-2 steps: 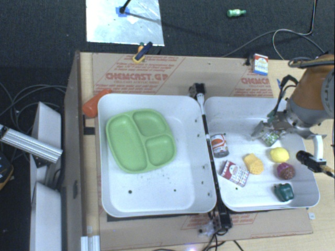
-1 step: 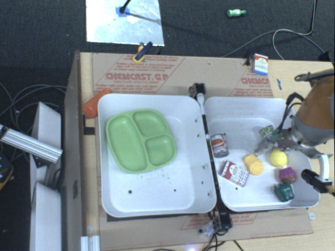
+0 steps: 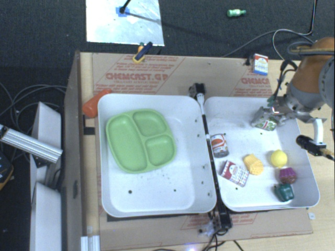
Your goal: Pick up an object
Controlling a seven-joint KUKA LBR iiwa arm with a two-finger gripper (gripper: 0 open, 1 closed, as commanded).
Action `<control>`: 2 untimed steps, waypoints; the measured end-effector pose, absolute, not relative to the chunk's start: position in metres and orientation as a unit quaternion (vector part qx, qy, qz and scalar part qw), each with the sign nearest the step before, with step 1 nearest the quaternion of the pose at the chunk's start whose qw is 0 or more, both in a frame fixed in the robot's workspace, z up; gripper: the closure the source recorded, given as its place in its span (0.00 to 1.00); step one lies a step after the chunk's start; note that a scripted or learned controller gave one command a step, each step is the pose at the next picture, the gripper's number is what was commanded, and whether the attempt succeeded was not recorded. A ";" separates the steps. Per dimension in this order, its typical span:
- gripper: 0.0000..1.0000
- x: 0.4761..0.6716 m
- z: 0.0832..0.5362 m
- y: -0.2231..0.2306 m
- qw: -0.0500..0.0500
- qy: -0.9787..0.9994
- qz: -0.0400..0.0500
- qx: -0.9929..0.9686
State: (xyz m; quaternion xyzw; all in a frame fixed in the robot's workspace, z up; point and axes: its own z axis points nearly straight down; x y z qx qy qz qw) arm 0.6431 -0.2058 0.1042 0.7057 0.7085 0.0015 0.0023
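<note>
Underneath, brown bench (image 3: 157,72), dark carpet (image 3: 42,35)

green tray (image 3: 140,140): light green
bins (image 3: 157,195): white
corn (image 3: 254,164): yellow
ball (image 3: 278,158): yellow, just right of the corn
can (image 3: 219,145): red and silver
carton (image 3: 234,173): red and white checks

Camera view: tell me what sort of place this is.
Probably a robotics lab's grasping test bench, not a kitchen. Two white bins sit on a board on dark carpet, toy food such as a yellow corn cob lies in the right one, and loose cables trail across the floor.
</note>
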 end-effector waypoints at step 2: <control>1.00 0.672 0.100 -0.206 0.005 0.710 0.002 0.704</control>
